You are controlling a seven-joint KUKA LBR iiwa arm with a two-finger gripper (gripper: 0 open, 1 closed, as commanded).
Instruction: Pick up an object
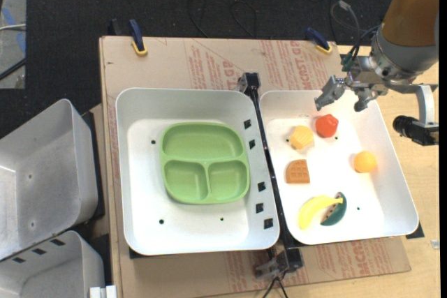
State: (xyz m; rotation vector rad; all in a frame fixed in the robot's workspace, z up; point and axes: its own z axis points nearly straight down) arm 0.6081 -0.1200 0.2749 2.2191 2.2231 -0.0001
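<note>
Gripper (343, 97), fingers spread and empty, above red object (327, 125); descend centred, straddling it before closing.

Two white bins (133, 171), one green tray (204, 162), six toy foods (326, 125)

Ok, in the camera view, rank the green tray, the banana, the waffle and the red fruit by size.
1. green tray, by far
2. banana
3. waffle
4. red fruit

Waffle and red fruit look close; that order is unsure.
</note>
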